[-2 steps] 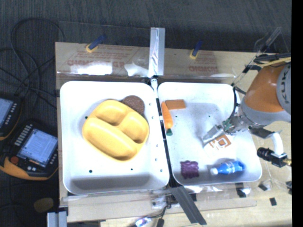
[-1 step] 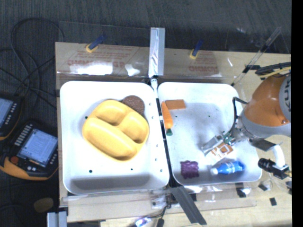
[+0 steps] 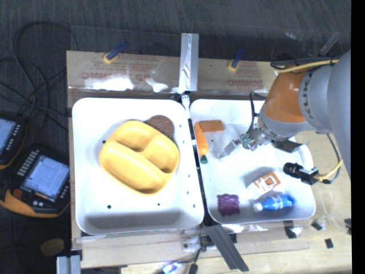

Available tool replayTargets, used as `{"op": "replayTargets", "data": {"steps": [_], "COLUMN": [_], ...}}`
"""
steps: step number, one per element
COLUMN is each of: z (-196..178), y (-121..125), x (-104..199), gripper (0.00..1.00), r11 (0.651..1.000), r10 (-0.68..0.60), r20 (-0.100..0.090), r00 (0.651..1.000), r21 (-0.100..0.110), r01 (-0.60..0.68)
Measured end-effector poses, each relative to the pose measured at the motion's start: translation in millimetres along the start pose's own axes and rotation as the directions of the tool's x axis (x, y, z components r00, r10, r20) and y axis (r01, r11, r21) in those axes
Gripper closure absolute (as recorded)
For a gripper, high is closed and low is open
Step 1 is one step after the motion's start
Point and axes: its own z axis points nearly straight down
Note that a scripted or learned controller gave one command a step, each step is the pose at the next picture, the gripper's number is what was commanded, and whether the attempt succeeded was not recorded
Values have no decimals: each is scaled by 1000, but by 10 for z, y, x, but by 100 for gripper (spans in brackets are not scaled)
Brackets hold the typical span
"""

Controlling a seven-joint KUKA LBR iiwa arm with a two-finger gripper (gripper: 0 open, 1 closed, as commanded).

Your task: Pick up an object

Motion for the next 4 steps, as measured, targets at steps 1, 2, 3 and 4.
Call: {"op": "replayTargets", "data": {"steps": [1, 2, 3, 4], "z": [15, -6, 7, -8], "y": [218, -339, 176, -129], "x": [-477, 429, 65, 360], "gripper": [0, 0, 0, 0], "r11": [998, 997, 999, 964], "r10": [67, -75, -45, -266], "r20": [1, -3, 0, 4], "r00": [998, 997, 999, 964], "r21": [1, 3, 0, -1], "r01": [-67, 75, 45, 266]}}
